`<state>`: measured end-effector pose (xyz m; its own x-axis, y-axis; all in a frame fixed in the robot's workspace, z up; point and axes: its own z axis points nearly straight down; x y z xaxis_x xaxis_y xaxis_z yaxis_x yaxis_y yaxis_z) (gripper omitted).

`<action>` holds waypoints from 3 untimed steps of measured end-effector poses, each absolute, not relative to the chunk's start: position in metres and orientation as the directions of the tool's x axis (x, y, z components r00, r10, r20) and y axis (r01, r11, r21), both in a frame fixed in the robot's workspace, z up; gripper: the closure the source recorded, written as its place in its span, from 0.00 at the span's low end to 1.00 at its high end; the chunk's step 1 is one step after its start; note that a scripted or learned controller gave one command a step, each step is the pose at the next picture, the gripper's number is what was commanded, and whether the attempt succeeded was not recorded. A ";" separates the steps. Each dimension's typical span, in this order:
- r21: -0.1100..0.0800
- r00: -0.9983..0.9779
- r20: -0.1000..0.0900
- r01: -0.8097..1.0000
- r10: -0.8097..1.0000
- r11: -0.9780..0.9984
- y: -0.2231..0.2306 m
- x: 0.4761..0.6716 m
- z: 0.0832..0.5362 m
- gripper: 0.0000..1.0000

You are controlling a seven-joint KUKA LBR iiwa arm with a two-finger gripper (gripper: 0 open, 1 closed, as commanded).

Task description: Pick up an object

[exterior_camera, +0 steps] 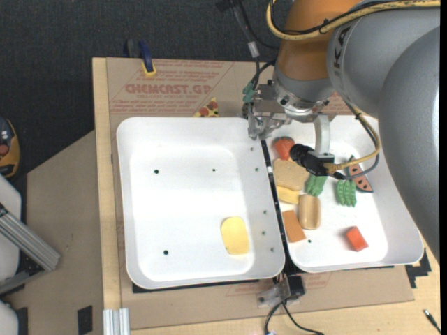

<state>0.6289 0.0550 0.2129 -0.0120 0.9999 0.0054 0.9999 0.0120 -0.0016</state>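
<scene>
My gripper [260, 126] hangs at the far end of the divider between the two bins, just above the rims. A yellow rounded piece [235, 235] lies alone near the front right of the left bin [140, 187]. In the right bin [391, 243], a cluster sits close to the divider: a red-orange piece [283, 146], a tan block [290, 174], a yellow slice [287, 195], a tan oval [309, 211] and an orange slab [293, 227]. The red-orange piece is the nearest thing to the gripper, a little to its front right. Nothing shows between the fingers.
Two green pieces [346, 192] and a brown piece [361, 182] lie mid-bin on the right, and a red-orange block [356, 239] sits near the front. The grey arm covers the right bin's far corner. A blue-and-yellow clamp [147, 58] grips the board's far edge.
</scene>
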 end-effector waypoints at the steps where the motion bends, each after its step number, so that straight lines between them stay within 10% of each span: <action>1: 0.023 -0.009 0.005 1.000 1.000 0.009 0.123 0.666 0.377 1.00; 2: 0.022 -0.008 0.007 1.000 1.000 0.008 0.183 0.659 0.547 1.00; 3: -0.019 -0.005 -0.004 1.000 1.000 0.005 0.227 0.628 0.354 1.00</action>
